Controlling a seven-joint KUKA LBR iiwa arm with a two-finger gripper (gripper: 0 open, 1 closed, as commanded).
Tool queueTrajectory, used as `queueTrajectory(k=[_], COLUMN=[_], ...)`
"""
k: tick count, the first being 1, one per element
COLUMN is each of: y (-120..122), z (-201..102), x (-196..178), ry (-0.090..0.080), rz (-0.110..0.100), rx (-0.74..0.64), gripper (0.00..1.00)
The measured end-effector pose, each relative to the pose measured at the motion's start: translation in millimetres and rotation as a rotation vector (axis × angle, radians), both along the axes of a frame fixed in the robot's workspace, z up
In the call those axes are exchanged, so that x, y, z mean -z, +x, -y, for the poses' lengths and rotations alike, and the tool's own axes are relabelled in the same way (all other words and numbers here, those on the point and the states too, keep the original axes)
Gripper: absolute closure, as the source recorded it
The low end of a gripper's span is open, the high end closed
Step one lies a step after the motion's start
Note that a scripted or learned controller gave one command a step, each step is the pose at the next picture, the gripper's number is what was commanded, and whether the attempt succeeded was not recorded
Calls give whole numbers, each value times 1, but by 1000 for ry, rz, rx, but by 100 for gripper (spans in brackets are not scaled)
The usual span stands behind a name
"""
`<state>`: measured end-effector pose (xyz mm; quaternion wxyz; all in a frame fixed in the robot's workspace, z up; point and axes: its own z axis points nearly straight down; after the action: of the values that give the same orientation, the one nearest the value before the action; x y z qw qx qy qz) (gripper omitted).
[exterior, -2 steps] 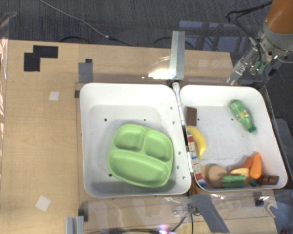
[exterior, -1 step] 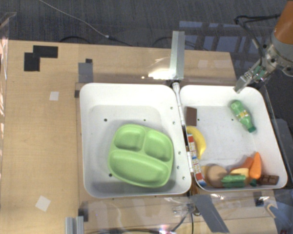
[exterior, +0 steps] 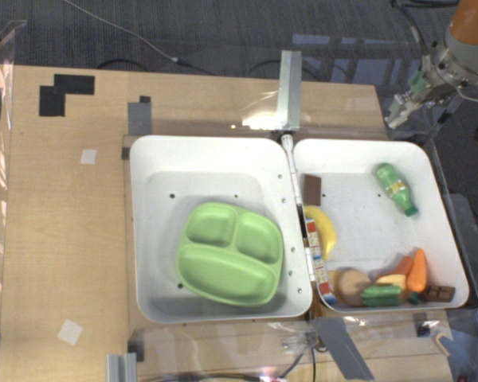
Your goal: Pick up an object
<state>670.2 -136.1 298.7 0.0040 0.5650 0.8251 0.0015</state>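
A pale wooden worktop (exterior: pixel 56 213) bearing black tape patches (exterior: pixel 62 92) stands on dark grey carpet (exterior: pixel 183 14), where a thin cable (exterior: pixel 103 22) trails; overhead light glares off a metal bracket (exterior: pixel 290 86).

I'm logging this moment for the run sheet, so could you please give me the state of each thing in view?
hand: above the bench, outside the bins
green divided plate: right way up, left bin
green bottle: lying on its side, right bin
banana: lying flat, right bin
carrot: lying on the pile, right bin

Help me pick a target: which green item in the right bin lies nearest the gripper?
The green bottle, alone in the bin's far right part; the other green piece sits in the near-edge pile.
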Motion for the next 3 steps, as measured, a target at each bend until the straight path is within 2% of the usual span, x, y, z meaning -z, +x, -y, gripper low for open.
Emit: queueTrajectory(k=[1, 2, 3], y=[-17, -1, 0], z=[-94, 2, -15], x=[-1, -18, 4], ry=[5, -2, 3], rz=[-2, 0, -2], rx=[140, 60, 271], gripper=[100, 100, 100])
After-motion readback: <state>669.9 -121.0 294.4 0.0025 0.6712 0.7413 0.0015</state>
